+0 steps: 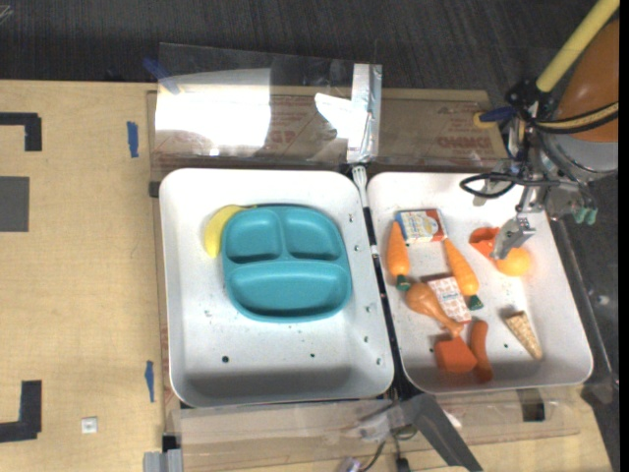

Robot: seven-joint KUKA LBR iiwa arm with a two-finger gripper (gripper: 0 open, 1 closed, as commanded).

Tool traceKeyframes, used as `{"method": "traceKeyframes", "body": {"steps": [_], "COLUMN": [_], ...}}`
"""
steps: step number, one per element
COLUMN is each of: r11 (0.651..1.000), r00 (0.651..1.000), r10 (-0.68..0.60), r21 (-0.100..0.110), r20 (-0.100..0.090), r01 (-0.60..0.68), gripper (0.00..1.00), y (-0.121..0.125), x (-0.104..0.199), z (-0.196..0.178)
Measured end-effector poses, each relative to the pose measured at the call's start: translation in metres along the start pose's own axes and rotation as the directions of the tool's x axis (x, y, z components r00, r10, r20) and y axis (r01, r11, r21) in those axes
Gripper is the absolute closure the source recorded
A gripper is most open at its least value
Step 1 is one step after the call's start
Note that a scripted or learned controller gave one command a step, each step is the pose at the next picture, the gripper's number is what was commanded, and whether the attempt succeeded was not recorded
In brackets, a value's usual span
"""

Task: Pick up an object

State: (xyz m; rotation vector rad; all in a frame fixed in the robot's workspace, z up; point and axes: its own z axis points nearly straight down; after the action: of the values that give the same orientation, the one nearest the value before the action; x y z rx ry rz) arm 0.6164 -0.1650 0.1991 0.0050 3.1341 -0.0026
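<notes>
Here the likeliest target is the small round orange-yellow toy fruit (515, 260), lying in the upper right part of the right-hand shallow white bin (575, 298), close to that bin's right wall. The two-finger metal gripper (513, 236) hangs directly over it, its tip touching or just above the fruit's top-left side, so the fruit sits straight below and a shade to the right of the tool. Being round, the fruit offers no long axis to line up with; a plain vertical descent looks enough. Whether the gripper is released or clenched, I cannot tell from this slanted view.

Just left of the fruit lies a small orange-red piece (482, 237), close enough that it could be nudged. Further left, well apart, are a long orange toy carrot (460, 266) lying diagonally and a small white-and-orange carton (423, 226). A tan waffle cone (524, 333) rests lower in the same bin. The left-hand white bin (187, 332) holds a teal divided plastic plate (285, 262).
</notes>
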Motion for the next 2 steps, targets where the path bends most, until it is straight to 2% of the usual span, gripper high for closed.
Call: {"method": "traceKeyframes", "body": {"steps": [1,2], "r11": [0.999,1.000], "r00": [0.999,1.000], "r10": [-0.047,-0.013], "r21": [0.004,0.004], "r20": [0.015,0.012], "r01": [0.047,0.013], "gripper": [0.00,0.00], "y": [0.021,-0.016], "x": [0.015,0.041], "z": [0.095,0.105]}}
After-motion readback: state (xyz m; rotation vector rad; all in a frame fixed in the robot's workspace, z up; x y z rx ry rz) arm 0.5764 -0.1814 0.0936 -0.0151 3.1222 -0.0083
